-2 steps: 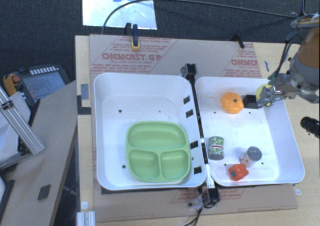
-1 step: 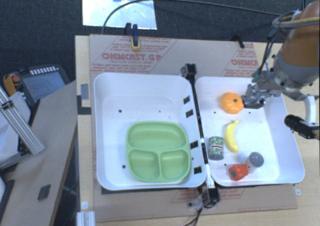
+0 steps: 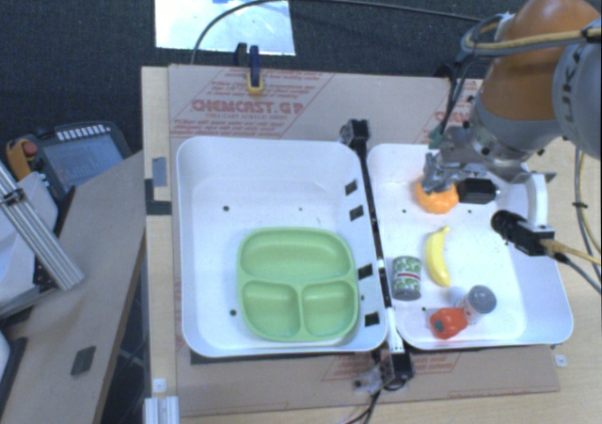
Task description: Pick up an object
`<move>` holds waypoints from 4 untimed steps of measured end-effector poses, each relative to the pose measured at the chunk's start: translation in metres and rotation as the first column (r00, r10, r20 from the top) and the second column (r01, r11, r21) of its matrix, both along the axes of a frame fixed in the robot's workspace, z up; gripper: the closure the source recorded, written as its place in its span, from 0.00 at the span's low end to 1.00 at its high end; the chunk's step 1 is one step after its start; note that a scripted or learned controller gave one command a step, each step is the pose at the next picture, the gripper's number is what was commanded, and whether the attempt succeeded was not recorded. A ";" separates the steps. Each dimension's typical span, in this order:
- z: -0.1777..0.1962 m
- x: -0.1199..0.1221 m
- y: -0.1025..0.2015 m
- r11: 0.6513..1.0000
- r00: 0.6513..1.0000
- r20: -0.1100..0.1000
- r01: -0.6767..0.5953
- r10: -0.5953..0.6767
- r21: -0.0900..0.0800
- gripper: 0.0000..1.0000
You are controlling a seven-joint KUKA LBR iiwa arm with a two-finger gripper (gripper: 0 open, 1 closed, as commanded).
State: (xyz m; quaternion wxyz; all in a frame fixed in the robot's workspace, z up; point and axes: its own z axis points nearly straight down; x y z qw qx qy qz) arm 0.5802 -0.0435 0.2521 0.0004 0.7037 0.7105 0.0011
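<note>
While the arm is reaching in over the right bin [image 3: 555, 319]:
gripper [image 3: 435, 180]: sitting directly on the orange fruit [image 3: 438, 198]; finger spread not readable, cannot tell
orange fruit: lying at the bin's far end
banana [image 3: 437, 257]: lying mid-bin, nearer than the orange fruit
can [image 3: 406, 277]: standing just left of the banana
red pepper [image 3: 449, 321]: lying at the bin's near edge

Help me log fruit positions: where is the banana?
The banana lies in the right bin, near its middle, just right of the small can and below the orange object.
</note>
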 end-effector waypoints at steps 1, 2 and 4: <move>-0.013 -0.001 0.048 1.000 1.000 -0.001 0.001 -0.001 0.001 1.00; -0.014 0.014 0.104 1.000 1.000 0.001 -0.001 0.001 0.002 1.00; -0.029 0.017 0.151 1.000 1.000 -0.001 0.005 -0.005 -0.001 0.00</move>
